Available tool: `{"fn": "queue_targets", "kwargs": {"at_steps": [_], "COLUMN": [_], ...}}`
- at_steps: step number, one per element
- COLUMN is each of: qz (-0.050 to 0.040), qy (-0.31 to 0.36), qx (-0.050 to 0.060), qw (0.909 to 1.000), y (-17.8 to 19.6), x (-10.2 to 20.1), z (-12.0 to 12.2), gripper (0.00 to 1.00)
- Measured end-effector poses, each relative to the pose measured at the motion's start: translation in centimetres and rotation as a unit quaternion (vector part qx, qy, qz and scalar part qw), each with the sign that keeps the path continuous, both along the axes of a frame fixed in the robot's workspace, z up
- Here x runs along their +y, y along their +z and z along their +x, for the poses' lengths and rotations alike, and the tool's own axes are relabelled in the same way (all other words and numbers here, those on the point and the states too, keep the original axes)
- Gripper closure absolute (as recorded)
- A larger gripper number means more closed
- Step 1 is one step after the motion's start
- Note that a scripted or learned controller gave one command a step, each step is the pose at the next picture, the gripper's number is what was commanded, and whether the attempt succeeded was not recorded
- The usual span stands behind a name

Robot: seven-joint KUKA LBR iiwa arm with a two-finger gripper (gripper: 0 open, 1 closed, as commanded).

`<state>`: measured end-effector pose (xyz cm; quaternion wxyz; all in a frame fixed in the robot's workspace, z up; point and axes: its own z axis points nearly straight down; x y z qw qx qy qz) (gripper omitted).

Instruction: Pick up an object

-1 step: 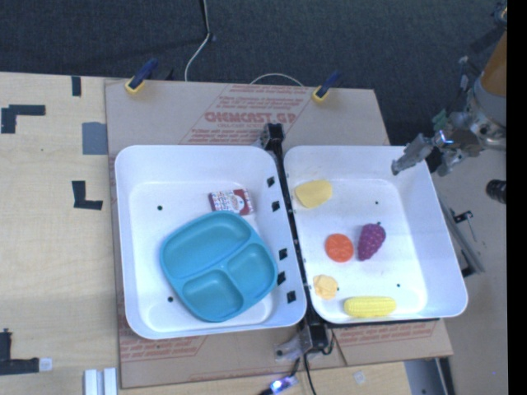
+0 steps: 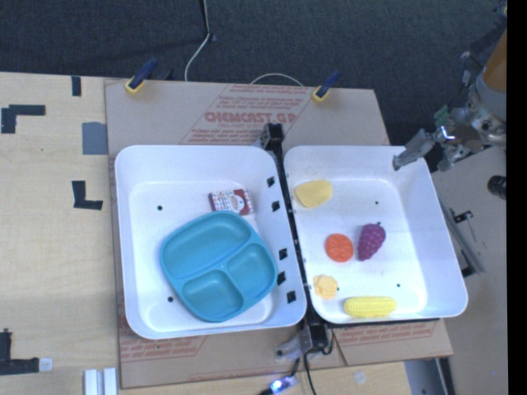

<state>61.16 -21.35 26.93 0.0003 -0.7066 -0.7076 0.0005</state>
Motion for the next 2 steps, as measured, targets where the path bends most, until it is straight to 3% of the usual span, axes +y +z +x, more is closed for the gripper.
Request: {"fn": "queue_targets", "kwargs": {"at_steps": [2], "qz": [0.0001], "qy": [0.000], "qx": [0.002], "qw": [1.0000], "y": [-8.9], "x": [0.3], "z": [-0.1], "gripper": [0.00]}}
